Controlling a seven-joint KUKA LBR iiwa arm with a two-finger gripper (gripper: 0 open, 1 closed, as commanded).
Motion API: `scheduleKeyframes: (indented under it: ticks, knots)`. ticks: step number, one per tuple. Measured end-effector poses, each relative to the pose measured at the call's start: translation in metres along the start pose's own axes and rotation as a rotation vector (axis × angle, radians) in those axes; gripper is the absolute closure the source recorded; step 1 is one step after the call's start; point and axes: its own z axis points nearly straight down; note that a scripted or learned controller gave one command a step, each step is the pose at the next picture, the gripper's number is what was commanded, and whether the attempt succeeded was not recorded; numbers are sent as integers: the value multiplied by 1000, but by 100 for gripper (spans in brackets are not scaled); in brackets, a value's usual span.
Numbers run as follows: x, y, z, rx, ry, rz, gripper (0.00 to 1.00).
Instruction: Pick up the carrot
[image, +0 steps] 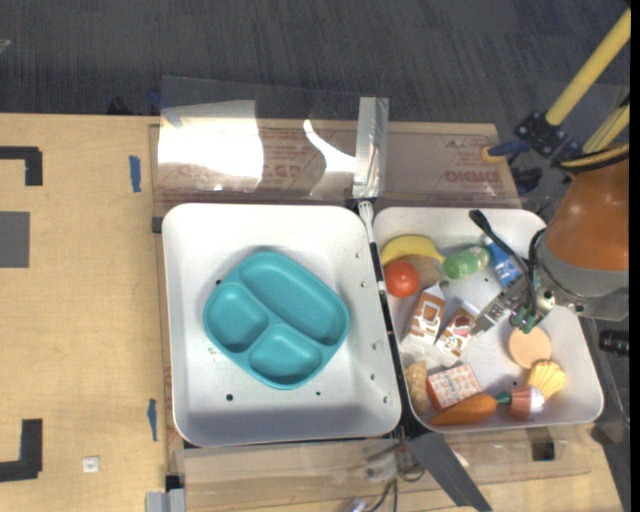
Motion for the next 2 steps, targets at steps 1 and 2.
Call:
scheduleKeyframes:
  ticks: [1, 2]
  knots:
    - [-41, -74, 34, 8, 5, 52, 100]
    - [20, -32, 6, 4, 5, 262, 100]
